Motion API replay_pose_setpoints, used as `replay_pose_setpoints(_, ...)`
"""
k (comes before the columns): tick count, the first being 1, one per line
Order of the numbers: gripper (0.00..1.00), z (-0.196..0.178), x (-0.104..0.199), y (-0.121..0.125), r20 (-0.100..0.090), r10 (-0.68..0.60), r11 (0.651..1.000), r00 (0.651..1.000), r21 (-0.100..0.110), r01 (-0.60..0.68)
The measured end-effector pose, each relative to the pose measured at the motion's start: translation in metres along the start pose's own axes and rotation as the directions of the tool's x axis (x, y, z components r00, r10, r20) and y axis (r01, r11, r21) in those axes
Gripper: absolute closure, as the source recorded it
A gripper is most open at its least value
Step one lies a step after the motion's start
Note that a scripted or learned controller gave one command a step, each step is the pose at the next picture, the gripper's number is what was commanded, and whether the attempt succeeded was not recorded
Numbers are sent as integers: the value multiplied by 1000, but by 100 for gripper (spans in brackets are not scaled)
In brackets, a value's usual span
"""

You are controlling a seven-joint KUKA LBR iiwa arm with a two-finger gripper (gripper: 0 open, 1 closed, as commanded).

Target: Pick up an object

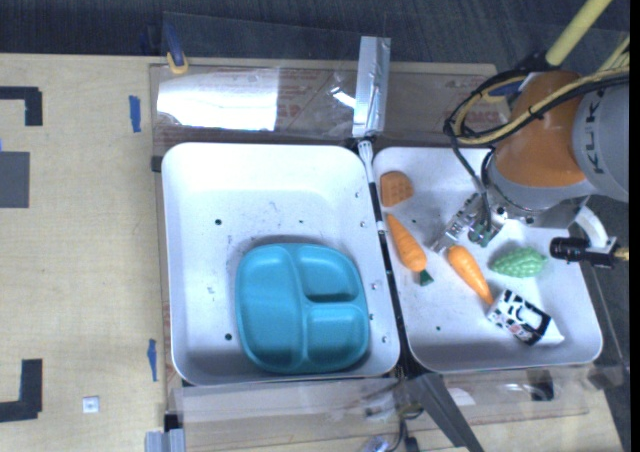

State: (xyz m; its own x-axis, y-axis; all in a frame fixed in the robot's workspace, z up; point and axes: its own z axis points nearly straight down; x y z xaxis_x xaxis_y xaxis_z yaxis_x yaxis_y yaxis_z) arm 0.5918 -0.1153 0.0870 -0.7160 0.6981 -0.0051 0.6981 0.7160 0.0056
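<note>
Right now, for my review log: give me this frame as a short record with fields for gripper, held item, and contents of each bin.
gripper: gripper low in the right bin, between the two carrots
held item: none visible between the fingers
left bin: blue divided tray
right bin: brown round item, carrot, second carrot, green leafy item, black-and-white item

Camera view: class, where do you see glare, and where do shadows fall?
In the camera view, glare washes out the clear panel behind the left bin; the blue tray casts a soft shadow on that bin's floor; the arm darkens the right bin near the gripper; focus looks even, slightly soft throughout.
</note>
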Motion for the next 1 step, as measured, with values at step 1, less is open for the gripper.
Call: replay_pose_setpoints(1, 100, -96, 65, -20, -8, -152, 988, 988, 5, 152)
